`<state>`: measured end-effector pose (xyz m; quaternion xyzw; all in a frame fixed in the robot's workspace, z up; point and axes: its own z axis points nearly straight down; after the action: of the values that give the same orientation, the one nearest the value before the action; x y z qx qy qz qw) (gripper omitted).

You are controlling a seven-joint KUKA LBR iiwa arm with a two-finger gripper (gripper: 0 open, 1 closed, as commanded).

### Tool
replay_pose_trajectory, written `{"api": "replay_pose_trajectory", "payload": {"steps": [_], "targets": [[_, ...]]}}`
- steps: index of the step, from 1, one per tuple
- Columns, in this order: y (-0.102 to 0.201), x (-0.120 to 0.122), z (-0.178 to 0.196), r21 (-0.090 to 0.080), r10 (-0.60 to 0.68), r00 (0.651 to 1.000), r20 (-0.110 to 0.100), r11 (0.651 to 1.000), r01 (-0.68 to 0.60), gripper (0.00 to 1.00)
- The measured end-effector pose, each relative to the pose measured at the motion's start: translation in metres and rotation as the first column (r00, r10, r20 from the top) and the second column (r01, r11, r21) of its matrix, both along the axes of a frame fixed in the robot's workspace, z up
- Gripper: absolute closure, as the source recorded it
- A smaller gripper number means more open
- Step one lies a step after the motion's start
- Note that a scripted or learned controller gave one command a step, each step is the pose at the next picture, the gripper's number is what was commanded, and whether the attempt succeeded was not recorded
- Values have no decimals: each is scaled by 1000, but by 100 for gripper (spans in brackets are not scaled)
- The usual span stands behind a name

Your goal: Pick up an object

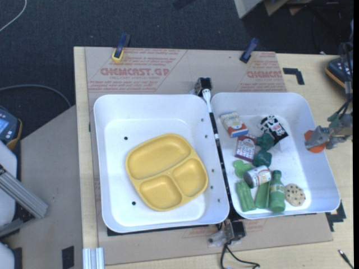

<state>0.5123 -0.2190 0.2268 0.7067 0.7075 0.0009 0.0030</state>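
Camera view shows nothing lifted yet: the toys, among them a green bottle (276, 192), lie in the right bin (320, 178), while the gripper (321, 138) waits at its right rim, its grip state impossible to tell.

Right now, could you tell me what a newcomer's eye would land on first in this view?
Most likely the yellow three-compartment plastic plate lying alone in the left white bin. Next, the clutter of small items in the right white bin, including a black-and-white cow-patterned toy and a green plastic bottle.
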Motion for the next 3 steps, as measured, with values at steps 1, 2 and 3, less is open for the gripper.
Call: {"api": "replay_pose_trajectory", "payload": {"steps": [1,2,3], "targets": [[45,4,6,5,4,1000,-5,1000,-4,100],[98,2,-8,6,4,1000,-9,1000,-4,100],[154,6,5,5,6,1000,-3,1000,-6,100]]}}
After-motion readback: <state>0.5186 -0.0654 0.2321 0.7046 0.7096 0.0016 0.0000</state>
